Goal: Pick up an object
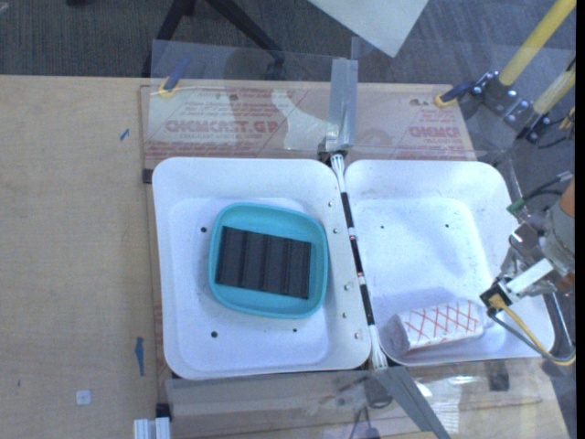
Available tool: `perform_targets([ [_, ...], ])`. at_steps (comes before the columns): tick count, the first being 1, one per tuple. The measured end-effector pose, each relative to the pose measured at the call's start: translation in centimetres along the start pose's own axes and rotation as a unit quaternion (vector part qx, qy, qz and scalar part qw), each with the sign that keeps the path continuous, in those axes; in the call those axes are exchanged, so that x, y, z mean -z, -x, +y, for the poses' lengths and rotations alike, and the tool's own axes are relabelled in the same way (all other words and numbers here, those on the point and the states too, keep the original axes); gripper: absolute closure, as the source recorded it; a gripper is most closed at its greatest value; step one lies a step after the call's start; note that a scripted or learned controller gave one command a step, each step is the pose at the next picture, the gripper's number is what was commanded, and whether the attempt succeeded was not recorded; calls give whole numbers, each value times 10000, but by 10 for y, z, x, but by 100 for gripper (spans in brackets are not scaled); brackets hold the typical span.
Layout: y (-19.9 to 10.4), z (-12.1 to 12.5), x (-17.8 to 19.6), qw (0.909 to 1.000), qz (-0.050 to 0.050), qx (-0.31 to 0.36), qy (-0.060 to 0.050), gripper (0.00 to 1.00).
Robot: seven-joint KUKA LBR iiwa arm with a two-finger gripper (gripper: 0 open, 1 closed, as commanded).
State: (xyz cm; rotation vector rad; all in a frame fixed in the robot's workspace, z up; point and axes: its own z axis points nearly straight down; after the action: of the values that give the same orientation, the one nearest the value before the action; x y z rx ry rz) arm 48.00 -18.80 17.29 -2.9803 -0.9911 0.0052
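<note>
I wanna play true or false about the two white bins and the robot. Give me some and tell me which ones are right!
1. The teal tray sits in the left bin. True.
2. The block with the red criss-cross pattern lies in the left bin. False: it lies in the right bin, near its front edge.
3. The end effector is over the right bin's right side. True.
4. The end effector is holding the teal tray. False: the tray lies in the other bin, far from it.
5. The teal tray has a dark ridged insert inside. True.
</note>
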Motion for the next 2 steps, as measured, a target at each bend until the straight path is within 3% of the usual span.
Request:
perform_targets([
  [1, 0, 0, 0, 10000, 1, 1, -3, 0],
  [2, 21, 27, -34, 9837, -1, -1797, -8, 0],
])
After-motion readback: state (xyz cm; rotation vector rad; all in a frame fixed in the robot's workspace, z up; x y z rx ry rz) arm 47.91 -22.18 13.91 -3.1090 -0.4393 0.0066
